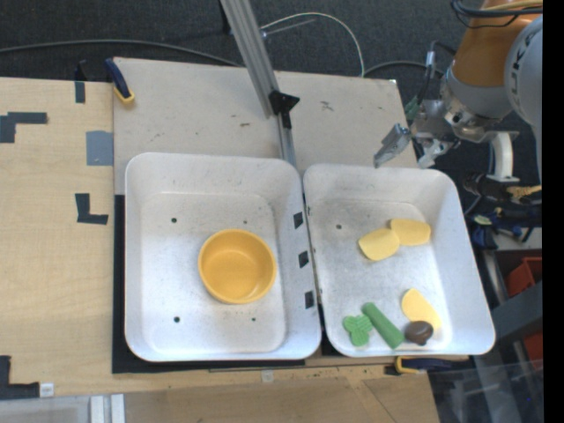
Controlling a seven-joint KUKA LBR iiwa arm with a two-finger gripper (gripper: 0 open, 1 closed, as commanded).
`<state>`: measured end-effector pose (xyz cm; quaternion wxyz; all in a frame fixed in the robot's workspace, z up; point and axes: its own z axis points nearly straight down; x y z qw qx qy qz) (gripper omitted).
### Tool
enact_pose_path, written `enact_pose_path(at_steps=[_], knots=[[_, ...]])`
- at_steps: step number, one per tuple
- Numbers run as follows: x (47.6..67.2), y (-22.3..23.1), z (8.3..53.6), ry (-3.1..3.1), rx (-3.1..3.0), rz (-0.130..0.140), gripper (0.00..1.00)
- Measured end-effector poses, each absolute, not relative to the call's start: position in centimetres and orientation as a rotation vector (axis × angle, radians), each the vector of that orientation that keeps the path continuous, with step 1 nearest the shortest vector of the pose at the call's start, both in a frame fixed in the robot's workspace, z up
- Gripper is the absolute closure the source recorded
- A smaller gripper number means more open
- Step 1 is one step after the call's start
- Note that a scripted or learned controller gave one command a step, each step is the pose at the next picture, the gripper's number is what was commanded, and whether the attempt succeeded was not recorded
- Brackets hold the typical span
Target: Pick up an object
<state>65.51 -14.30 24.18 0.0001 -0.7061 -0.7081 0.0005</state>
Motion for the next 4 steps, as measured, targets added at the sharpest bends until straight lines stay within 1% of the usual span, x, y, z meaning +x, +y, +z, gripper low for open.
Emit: enact_pose_path(at_steps=[1, 2, 4], knots=[[65.5, -14.3, 24.2, -2.224, -2.218, 0.002, 0.0], [65.4, -14.7, 17.8, -2.219, -2.216, 0.009, 0.0], [65.1, -14.5, 8.6, -2.225, -2.218, 0.005, 0.0]])
